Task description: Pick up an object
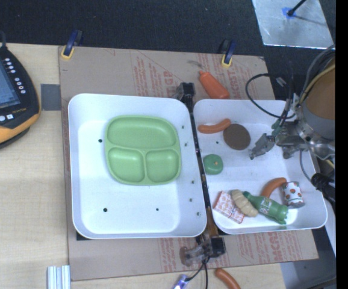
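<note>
The right bin (318,220) holds several small items. An orange sausage (214,126) and a brown disc (237,136) lie at the back, and a green round piece (212,164) sits by the left wall. Along the front lie a red-and-white packet (226,207), a beige bread piece (243,201), a green bottle (268,208), a second orange sausage (274,186) and a small patterned can (292,193). My gripper (274,149) hangs over the bin's right part, just right of the brown disc, open, with nothing between its fingers.
The left bin (90,215) holds a green divided plate (143,149). An orange carrot-like piece (213,85) lies outside behind the bins and another orange piece (228,277) lies in front. A teach pendant (2,104) rests at the far left. Black cables (259,104) loop near the arm.
</note>
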Controlling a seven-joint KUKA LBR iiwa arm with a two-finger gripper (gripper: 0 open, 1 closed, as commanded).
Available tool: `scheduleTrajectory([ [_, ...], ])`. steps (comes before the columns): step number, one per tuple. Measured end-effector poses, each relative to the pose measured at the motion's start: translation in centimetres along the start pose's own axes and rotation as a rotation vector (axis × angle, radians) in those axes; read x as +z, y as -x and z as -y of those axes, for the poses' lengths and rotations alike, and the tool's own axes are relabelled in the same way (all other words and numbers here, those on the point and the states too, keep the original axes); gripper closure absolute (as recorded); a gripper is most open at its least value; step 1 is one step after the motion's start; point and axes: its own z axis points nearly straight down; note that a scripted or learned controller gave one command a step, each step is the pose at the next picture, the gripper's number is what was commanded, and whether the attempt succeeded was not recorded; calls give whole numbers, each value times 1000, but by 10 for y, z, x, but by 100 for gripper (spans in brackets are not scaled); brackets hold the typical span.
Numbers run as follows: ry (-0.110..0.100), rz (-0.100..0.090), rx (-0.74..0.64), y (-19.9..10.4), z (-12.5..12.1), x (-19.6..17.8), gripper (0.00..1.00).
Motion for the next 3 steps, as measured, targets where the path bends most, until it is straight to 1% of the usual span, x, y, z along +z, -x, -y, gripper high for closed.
scheduleTrajectory([
  [1, 0, 2, 0, 47, 46, 44, 0],
  [2, 11, 6, -2, 30, 30, 98, 0],
  [3, 11, 10, -7, 32, 30, 87, 100],
])
